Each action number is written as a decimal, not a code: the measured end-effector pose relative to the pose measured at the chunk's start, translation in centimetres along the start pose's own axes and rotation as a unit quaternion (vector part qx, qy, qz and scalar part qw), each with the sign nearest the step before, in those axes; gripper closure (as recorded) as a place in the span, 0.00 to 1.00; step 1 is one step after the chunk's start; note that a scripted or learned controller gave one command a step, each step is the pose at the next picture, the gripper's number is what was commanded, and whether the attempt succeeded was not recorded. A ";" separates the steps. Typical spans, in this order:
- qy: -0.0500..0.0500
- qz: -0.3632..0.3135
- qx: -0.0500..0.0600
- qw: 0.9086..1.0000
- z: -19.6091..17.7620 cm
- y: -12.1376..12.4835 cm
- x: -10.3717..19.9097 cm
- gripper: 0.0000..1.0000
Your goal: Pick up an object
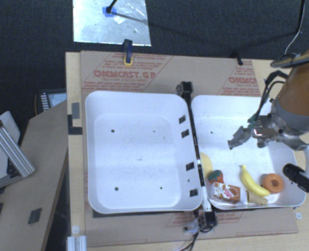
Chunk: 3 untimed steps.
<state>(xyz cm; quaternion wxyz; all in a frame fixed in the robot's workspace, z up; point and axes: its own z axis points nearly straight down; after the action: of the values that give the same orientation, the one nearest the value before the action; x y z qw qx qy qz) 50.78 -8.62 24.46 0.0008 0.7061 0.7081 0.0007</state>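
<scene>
Nearest, along the right bin (217, 106) at its six o'clock edge, lie a carton (226, 192), banana (252, 181) and orange ring (272, 183). Farther up, the arm (300, 95) reaches in from three o'clock, its gripper (240, 138) hovering over the bin floor; I cannot tell how wide it stands or whether it grips anything.

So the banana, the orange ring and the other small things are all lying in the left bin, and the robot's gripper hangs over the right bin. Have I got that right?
Not quite. The camera view shows the banana, the orange ring and the other small things lying in the right bin, along its near edge, not in the left bin. The rest holds: the gripper hangs over the right bin.
</scene>
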 end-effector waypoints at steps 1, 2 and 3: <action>0.001 -0.004 0.000 1.000 6.4 7.7 5.5 0.00; 0.001 -0.004 -0.003 1.000 5.9 15.2 11.2 0.00; 0.001 -0.002 0.002 1.000 1.9 6.4 13.5 0.00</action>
<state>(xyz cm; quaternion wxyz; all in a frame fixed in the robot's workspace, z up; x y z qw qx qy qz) 57.16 4.93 22.61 -0.0014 0.7045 0.7097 0.0000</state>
